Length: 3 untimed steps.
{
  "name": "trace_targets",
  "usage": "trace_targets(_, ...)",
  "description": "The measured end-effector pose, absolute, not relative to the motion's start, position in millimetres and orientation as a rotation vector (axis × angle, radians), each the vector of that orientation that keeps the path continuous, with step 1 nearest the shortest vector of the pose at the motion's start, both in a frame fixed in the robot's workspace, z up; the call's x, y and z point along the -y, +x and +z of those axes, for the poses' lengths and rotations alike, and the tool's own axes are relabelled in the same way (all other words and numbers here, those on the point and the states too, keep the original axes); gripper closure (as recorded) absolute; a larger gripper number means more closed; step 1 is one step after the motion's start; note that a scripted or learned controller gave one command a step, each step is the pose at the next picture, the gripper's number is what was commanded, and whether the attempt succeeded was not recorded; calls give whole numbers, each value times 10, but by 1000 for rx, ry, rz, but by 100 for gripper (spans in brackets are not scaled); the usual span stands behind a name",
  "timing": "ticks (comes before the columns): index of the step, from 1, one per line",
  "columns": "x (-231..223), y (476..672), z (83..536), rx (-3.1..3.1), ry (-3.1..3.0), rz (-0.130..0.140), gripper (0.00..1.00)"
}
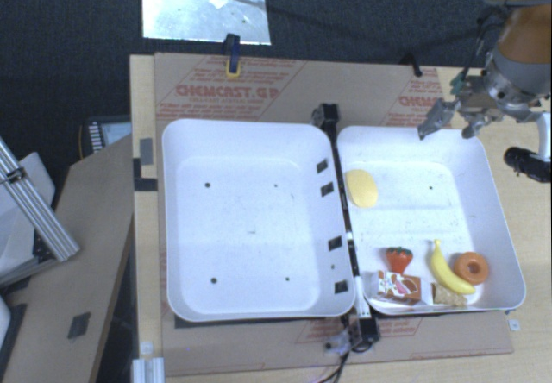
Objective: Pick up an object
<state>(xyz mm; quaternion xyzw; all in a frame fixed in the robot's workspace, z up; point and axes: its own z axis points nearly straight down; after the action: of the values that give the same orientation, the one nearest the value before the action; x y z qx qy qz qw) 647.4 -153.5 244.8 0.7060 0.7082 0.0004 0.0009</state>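
Tabletop [285,84] covered with printed cardboard, carrying two shallow white bins side by side. Left bin [250,217] the larger shape in view. Right bin [423,183] holding all the small things, mostly in its near part.

Grey arm [522,36] reaching in from the right, wrist bent down and to the left, above the far right corner of the right bin. Gripper [453,122] hanging over the far rim, jaws spread apart with nothing between them, touching no object.

Banana [450,269] lying in the near right area, long axis running from far-left to near-right, slightly curved. Just beside it on the right, an orange ring [472,267]. Yellow oval piece [362,188] near the left wall, apart from the others, long axis away from the camera. Strawberry [398,259] left of the banana. Small printed packet [397,287] just below the strawberry, at the near rim.
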Motion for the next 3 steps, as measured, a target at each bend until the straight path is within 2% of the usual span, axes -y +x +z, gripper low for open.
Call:
trace_targets(1, 1534, 6483, 2562, -2225, 2211, 5, 100)
trace_targets(2, 2103, 6282, 2111, -2217, 2225, -4, 100)
trace_targets(3, 1745, 6458, 770, -2232, 2217, -2, 100)
